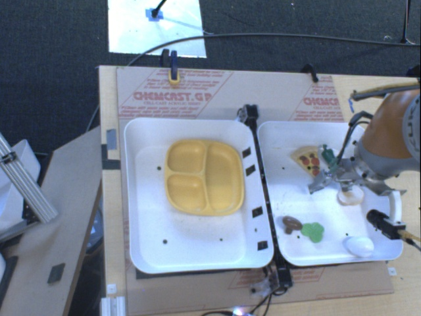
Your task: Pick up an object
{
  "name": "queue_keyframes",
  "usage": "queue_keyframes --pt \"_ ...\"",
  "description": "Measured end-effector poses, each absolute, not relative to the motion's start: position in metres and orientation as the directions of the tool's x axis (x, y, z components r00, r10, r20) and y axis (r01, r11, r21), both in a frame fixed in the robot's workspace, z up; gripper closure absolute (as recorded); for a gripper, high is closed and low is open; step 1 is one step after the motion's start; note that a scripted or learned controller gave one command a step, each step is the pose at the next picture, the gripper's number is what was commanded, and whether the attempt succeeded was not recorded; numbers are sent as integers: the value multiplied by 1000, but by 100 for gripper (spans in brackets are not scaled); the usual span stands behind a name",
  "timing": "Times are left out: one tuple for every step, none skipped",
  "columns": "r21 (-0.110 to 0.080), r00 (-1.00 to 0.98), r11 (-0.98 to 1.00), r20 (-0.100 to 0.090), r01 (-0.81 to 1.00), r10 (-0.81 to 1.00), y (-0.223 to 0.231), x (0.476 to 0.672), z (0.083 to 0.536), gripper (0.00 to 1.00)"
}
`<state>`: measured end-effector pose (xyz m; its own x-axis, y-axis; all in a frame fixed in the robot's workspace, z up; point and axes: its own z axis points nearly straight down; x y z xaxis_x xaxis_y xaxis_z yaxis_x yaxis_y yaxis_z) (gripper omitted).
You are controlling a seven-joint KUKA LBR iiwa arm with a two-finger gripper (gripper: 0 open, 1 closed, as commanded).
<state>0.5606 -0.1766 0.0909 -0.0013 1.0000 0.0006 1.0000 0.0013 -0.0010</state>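
Note:
In the right bin (289,255) a toy pizza slice (306,158) lies near the back. Toward the front are a small brown piece (291,224) with a green piece (314,232) right next to it, and a white egg-shaped object (359,245) in the front right corner. A pale round object (349,195) sits under the wrist. My gripper (323,178) hangs low over the middle of this bin, just right of the pizza slice and close to its right edge. I cannot see anything held in it.
The left bin (141,242) holds a yellow divided plate (202,177). A black-clipped divider (258,183) runs between the two bins. The arm's orange band (393,131) reaches over the right bin's right side.

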Motion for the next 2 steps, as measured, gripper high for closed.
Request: queue_keyframes --pt "3 -1 1 -1 1000 1000 -177 562 104 100" --pt "6 -5 5 -2 1000 1000 -170 566 165 100"
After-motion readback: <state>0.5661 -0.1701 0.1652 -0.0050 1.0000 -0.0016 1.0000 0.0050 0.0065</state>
